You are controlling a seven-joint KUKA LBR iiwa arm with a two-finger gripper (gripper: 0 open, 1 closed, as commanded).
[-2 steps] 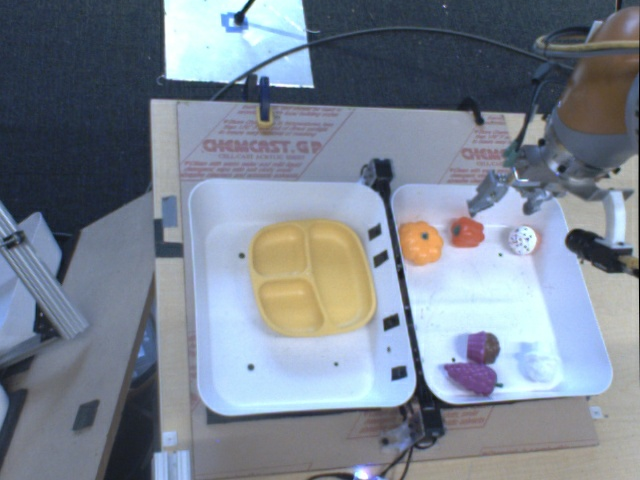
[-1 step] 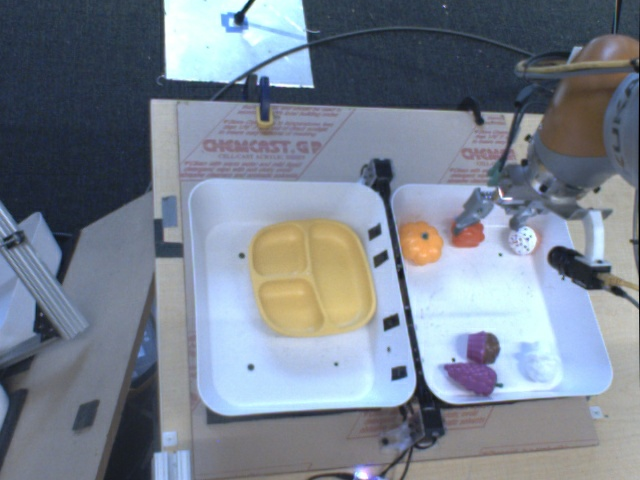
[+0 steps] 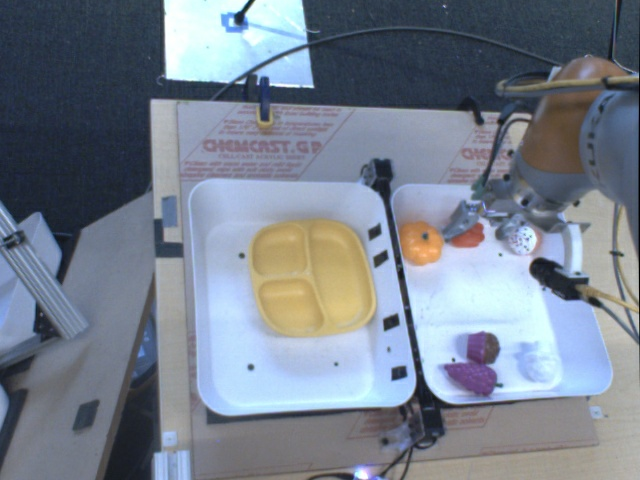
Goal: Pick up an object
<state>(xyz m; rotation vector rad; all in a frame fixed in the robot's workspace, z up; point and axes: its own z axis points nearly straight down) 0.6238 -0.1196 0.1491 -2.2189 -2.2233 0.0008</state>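
My gripper point(image 3: 463, 220) reaches in from the right and sits low at the back left of the right bin point(image 3: 560, 388). It is directly over a small red-orange object point(image 3: 473, 236), which shows partly from under it. An orange pumpkin-like toy point(image 3: 421, 243) lies just to the gripper's left, beside the divider. A white speckled ball point(image 3: 520, 238) rests to the gripper's right, under the wrist. Near the front of the same bin lie a dark purple-brown piece point(image 3: 482, 346), a purple piece point(image 3: 470, 376) and a white piece point(image 3: 538, 361).
The left bin point(image 3: 215, 268) holds a yellow divided plate point(image 3: 310, 276). A black clip strip point(image 3: 392, 278) runs between the bins. Cables loop over the arm at the far right. The middle of the right bin floor is bare.
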